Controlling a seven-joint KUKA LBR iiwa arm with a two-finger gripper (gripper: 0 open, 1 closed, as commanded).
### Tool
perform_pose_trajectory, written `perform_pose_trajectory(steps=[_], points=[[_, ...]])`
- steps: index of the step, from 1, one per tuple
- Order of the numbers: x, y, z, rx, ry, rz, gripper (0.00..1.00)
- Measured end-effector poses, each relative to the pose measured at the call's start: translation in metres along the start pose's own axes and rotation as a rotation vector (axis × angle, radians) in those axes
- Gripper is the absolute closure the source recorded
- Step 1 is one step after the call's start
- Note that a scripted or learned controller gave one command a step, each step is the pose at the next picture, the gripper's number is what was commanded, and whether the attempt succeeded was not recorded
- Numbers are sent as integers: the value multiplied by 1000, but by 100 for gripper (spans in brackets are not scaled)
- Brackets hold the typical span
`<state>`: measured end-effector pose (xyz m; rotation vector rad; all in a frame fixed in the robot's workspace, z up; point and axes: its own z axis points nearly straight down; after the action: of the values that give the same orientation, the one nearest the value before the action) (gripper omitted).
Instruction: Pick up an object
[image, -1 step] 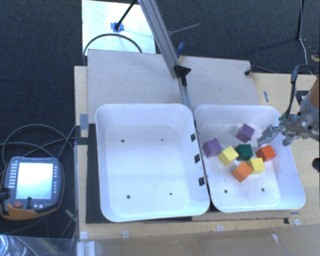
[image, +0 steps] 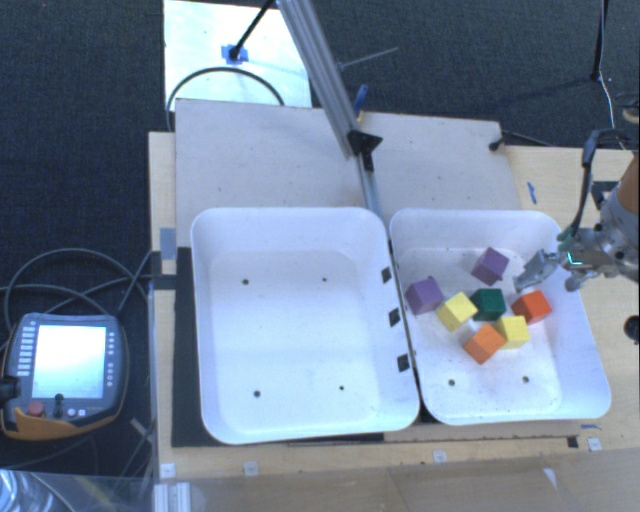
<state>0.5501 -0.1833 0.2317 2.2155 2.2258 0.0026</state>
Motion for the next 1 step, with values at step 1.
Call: perform_pose_trajectory(steps=[1], points=[[1,0,41,4,0,2,0]])
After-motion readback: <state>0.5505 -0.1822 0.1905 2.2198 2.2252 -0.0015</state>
